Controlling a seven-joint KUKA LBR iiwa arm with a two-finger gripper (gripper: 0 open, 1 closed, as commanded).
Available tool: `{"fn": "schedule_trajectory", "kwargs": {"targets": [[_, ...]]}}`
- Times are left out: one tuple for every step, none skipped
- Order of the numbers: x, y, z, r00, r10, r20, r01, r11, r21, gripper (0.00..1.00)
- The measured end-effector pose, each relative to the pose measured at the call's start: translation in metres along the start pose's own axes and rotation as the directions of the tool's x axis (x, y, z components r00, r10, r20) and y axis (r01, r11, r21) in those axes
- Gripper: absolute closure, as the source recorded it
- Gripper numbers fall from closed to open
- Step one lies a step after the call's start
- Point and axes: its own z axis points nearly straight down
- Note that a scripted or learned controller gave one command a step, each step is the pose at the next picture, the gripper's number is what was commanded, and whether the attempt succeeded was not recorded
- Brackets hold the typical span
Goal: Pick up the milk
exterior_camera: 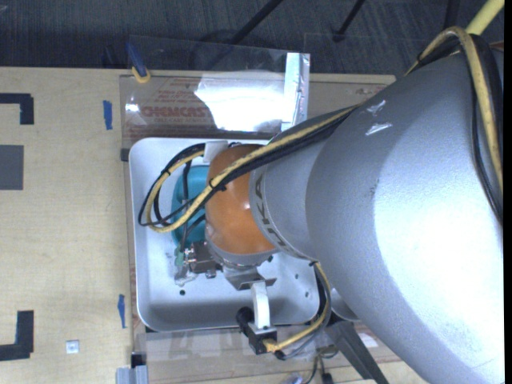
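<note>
arm: big grey thing reaching down into the white bin, covering most of it
end effector: low inside the bin, can't tell its state
milk: can't spot it, so direction is anyone's guess

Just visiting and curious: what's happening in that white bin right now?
Arm down over the white bin, blocking most of it. Gripper hidden under the orange band. Milk not identifiable.
</note>
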Motion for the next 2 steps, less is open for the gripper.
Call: {"fn": "schedule_trajectory", "kwargs": {"targets": [[-0.058, 0.063, -0.078, 0.987, -0.16, 0.001, 0.16, 0.987, -0.011, 0.0], [-0.009, 0.048, -0.151, 0.992, 0.125, -0.001, -0.125, 0.992, -0.01, 0.0]]}}
